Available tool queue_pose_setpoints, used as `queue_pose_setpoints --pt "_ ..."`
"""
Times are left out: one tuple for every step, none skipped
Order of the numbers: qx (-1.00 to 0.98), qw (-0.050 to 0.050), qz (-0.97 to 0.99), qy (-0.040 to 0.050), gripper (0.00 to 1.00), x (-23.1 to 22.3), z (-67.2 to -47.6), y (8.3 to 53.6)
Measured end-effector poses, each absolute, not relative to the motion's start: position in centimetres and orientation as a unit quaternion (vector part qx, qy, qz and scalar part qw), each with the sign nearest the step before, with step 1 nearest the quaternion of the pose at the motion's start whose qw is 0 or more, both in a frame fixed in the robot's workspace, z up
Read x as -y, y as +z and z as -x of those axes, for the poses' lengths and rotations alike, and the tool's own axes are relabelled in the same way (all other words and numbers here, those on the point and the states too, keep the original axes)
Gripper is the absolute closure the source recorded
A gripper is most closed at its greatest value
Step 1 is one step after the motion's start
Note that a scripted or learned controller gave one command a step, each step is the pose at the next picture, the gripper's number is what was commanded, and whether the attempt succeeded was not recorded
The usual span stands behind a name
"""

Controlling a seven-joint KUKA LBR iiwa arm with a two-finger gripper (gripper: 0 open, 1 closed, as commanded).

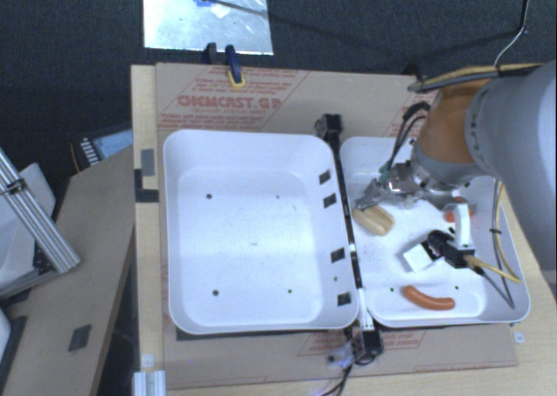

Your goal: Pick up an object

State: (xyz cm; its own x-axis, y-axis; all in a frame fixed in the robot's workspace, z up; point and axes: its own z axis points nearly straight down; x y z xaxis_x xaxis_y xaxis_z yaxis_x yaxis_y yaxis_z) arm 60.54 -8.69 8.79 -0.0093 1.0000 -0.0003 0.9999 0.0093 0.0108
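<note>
Gripper: you've got it low over the left part of the right bin, arm reaching in from the right.
Pincer: you can't tell from this angle whether it's wide or narrow.
Tan roll: sitting right under the gripper's tip. Touching or just beside? You can't call it.
Orange sausage: down by the right bin's near wall, well apart from the gripper.

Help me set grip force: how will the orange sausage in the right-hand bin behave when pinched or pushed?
The sausage looks round and slim, so a sideways push would probably roll it across the right bin floor. Its slight bend may limit that roll. Its smooth-looking skin could slip when pinched.
</note>
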Motion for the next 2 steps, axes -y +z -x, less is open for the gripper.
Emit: queue_pose_setpoints --pt "-0.707 0.004 -0.708 0.0032 0.0 12.1 -57.7 8.8" --pt "-0.709 0.007 -0.705 0.0036 0.0 14.2 -63.0 17.9"
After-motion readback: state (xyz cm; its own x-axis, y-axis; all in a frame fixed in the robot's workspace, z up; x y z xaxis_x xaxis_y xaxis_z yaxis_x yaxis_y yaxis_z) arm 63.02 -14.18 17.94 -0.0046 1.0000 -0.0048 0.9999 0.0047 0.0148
